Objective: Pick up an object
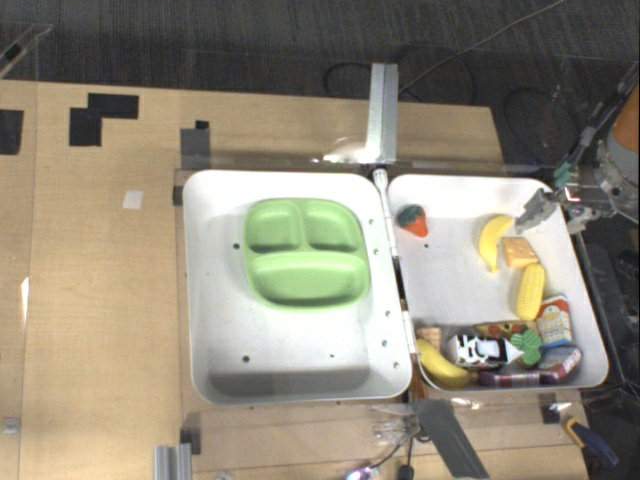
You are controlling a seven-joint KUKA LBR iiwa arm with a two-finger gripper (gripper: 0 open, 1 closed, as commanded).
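One gripper | opening: cannot tell | just above tan block, beside banana

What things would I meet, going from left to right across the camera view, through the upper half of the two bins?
Green plate → strawberry → banana → claw

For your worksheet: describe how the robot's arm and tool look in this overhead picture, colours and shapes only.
At the right edge, the arm looks grey and blocky, with an orange patch above the wrist. Its tool is a slim, pale grey metal piece tapering toward the tip, with a small green spot near its base.
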